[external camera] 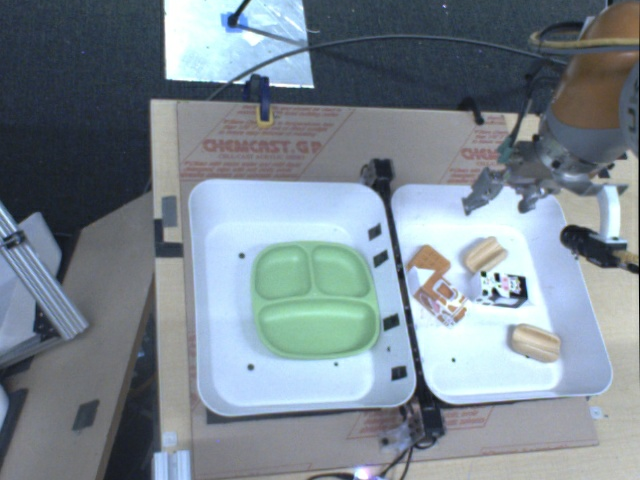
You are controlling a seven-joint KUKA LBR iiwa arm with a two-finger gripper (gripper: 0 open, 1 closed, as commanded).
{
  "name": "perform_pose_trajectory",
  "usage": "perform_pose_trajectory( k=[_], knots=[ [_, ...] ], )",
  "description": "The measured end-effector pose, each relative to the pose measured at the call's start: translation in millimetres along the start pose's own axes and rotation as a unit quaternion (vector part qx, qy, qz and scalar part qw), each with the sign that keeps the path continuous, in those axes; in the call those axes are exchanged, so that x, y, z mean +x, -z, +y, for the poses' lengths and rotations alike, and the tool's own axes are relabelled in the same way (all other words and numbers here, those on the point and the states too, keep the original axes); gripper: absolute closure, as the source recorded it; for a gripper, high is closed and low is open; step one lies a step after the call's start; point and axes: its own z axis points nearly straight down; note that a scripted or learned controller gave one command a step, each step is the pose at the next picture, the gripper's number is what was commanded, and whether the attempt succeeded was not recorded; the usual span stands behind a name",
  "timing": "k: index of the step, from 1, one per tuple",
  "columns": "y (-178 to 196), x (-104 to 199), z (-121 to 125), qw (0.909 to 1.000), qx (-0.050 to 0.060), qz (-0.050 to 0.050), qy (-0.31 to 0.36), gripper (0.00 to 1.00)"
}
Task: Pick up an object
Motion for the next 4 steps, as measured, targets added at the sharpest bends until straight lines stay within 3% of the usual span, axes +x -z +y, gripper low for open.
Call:
perform_pose_trajectory(
  k=[1,4],
  knots=[
    [7.4,0.3,2.2,1.0,-0.006,-0.001,0.001,0.0],
    [-148.5,-1.5,11.4,1.0,-0.006,-0.001,-0.001,0.0]
  ],
)
